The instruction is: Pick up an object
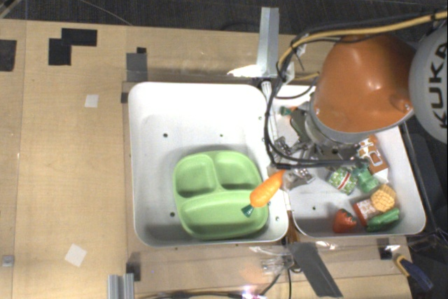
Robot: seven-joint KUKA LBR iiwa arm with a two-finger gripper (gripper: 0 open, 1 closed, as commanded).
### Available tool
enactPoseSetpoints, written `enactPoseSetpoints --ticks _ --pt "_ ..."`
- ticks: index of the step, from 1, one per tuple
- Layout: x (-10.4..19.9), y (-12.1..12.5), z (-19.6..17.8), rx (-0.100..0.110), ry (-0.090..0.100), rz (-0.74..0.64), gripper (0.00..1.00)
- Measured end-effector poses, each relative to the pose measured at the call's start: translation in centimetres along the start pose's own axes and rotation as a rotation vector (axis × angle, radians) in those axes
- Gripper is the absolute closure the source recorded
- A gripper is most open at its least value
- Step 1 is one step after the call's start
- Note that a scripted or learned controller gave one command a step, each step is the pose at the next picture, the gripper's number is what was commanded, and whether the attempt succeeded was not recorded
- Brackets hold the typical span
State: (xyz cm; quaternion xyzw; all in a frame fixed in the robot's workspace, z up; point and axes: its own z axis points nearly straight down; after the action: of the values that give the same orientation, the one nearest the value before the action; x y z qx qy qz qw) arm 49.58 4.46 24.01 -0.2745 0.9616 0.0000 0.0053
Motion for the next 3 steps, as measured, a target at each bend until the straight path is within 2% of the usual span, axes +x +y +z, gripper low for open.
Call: enactPoseSetpoints --ticks 1,2,3 --pt "-4.7 0.5 5.7 -0.004 0.006 0.014 1.00" --pt "-8.5 -2.1 -0.6 0.001 -0.003 0.116 1.00" --pt "-8.8 -2.1 -1.7 0.002 -0.011 0.113 1.00"
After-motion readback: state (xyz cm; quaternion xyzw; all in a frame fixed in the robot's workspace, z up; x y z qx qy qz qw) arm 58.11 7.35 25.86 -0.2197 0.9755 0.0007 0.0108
